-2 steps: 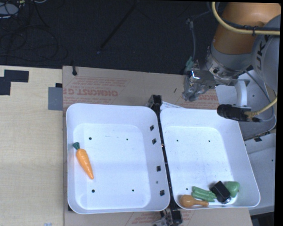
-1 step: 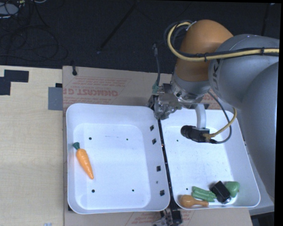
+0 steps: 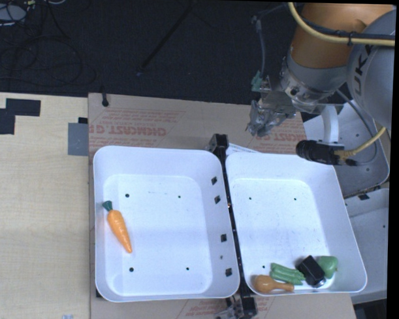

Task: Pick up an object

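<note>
Overhead, the camera view shows the bench with two shallow white bins set side by side on a brown cardboard sheet. The left bin and the right bin meet along a dark central divider.

The arm enters from the right. Its orange band sits above the grey wrist. The gripper hangs above the cardboard, just beyond the far rim of the right bin and near the top of the divider. Its tip is blurred, so it cannot be told how it is set. Nothing is visible in it.

Objects in the left bin:
- A toy carrot with a green top lies near the left wall, its pointed end toward the near side.

Objects in the right bin, all grouped in the near right corner:
- A green bean-shaped piece lies flat, just beside the black item.
- A black block rests tilted, touching the green pieces on either side.
- A light green rounded piece sits against the right wall.
- An orange pear-shaped piece lies against the near wall, in front of the bean-shaped piece.

All of these objects are well apart from the gripper.

A black cable runs beside the arm at the far right corner of the right bin.
</note>
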`<state>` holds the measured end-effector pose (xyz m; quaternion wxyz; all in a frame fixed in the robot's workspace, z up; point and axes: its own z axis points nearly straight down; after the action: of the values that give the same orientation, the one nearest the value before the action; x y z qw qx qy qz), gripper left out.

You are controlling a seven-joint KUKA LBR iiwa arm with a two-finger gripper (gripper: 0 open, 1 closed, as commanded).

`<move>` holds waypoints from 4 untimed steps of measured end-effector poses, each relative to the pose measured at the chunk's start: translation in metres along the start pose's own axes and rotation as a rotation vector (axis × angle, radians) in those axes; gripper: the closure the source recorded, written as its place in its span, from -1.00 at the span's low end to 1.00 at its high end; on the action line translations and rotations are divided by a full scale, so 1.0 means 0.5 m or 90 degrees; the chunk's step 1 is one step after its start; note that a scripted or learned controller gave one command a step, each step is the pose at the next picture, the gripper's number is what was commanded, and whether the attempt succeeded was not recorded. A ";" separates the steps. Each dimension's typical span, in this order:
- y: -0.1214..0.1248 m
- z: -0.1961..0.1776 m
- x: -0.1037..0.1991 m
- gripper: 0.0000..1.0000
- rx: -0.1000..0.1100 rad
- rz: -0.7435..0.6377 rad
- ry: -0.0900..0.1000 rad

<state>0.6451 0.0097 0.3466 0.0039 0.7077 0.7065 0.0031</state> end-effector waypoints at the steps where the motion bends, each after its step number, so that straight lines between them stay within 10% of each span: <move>1: -0.020 0.068 0.123 1.00 0.010 -0.004 0.002; 2: -0.001 -0.017 0.006 1.00 0.006 0.001 0.000; 3: -0.009 0.198 0.116 1.00 0.014 -0.004 0.001; 4: -0.004 0.125 0.001 1.00 0.007 0.001 0.000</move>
<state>0.6439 0.0103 0.2841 0.0002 0.7080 0.7062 -0.0006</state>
